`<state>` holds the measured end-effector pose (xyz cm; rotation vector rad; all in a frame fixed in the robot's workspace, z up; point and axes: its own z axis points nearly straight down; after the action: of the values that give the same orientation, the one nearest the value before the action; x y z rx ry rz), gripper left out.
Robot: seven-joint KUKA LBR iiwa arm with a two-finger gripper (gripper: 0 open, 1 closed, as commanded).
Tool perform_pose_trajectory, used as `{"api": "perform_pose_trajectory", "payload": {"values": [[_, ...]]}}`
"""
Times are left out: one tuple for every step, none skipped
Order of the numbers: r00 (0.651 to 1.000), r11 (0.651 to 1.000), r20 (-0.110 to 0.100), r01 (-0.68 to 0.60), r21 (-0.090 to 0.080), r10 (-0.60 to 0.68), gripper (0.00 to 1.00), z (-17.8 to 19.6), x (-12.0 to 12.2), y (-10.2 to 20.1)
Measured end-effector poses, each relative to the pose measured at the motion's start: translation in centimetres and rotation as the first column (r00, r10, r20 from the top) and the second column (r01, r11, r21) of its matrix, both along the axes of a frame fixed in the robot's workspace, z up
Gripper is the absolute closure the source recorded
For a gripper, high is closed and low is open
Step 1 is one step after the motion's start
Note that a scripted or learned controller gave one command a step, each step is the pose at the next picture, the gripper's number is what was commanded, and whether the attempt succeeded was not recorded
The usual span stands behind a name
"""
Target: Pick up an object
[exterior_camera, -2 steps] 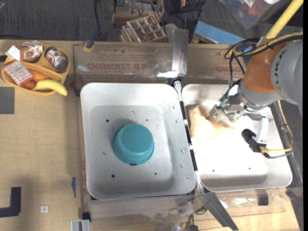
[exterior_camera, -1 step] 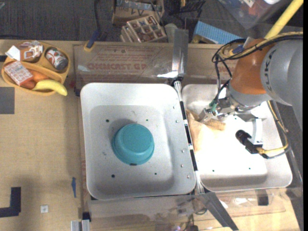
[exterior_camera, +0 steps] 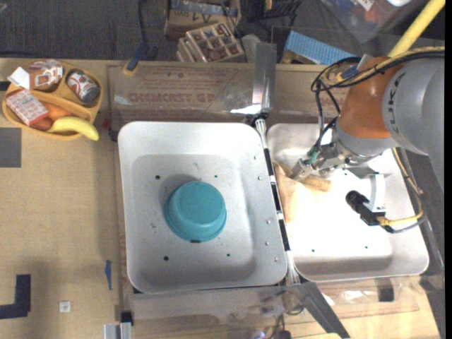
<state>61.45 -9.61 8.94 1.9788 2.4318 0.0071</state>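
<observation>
Camera view | I saw the gripper [exterior_camera: 311,167] low in the right bin [exterior_camera: 367,256], far-left part, over a tan object [exterior_camera: 316,183] | grip state: couldn't tell | object looked light, firm; I'd take its narrow middle.

This is a robotics lab or research workshop. A grey industrial arm [exterior_camera: 402,97] trailing loose cables reaches over two white bins [exterior_camera: 134,154] set on a plywood bench [exterior_camera: 56,210]. Beyond the bench lie a cardboard box [exterior_camera: 180,90], stacked clutter on dark floor, and a tray of toy food [exterior_camera: 49,101].
</observation>
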Motion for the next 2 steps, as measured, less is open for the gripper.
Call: {"api": "perform_pose_trajectory", "payload": {"values": [[1.0, 1.0, 0.0, 0.0, 0.0, 0.0, 0.0, 0.0, 0.0, 0.0], [1.0, 1.0, 0.0, 0.0, 0.0, 0.0, 0.0, 0.0, 0.0, 0.0]]}}
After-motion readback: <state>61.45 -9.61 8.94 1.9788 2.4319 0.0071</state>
